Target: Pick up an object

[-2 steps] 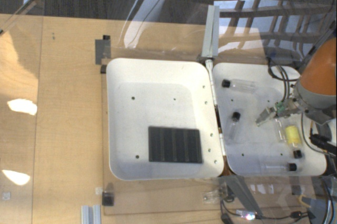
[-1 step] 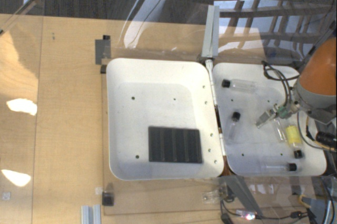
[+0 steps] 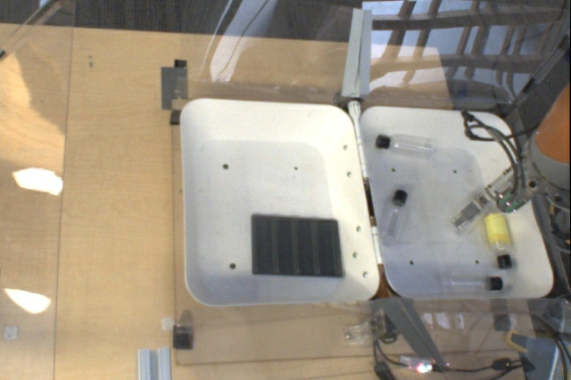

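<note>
Pale wood bench (image 3: 89,191) under dark carpet at the top of the frame. Two white bins: left bin (image 3: 205,191) with one black ribbed mat (image 3: 296,245); right bin (image 3: 428,271) with four clear black-capped vials and one yellow piece (image 3: 497,229). Gripper (image 3: 473,210) at right, just beside the yellow piece, grasp impossible to tell.

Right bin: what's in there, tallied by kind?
Clear vials with black caps: 4
Yellow object: 1, beside the hand
Total: 5
The black ribbed pad lies in the left bin and is not counted.
</note>
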Action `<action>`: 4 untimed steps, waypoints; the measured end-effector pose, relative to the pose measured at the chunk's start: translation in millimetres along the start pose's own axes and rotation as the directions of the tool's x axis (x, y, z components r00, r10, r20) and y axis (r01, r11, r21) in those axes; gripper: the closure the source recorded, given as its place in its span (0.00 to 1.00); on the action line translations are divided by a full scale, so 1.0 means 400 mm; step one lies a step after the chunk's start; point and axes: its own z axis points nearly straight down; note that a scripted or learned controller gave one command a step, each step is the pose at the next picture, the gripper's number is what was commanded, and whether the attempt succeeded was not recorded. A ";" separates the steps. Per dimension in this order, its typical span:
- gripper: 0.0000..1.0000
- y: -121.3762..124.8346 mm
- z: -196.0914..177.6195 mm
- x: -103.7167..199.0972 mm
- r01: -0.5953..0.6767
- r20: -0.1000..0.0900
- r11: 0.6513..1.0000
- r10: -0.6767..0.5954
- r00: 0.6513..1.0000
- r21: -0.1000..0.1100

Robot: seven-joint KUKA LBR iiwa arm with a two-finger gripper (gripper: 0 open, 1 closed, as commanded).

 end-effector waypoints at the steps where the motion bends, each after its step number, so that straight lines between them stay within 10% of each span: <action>1: 0.00 0.001 -0.116 -0.001 0.341 0.002 0.940 -0.341 0.940 -0.001; 2: 0.00 0.003 -0.270 -0.003 0.606 0.004 0.795 -0.606 0.795 0.000; 3: 0.00 -0.065 0.122 0.047 0.604 0.008 0.797 -0.604 0.797 -0.001; 4: 1.00 -0.057 0.090 0.042 0.605 0.019 0.796 -0.605 0.796 -0.002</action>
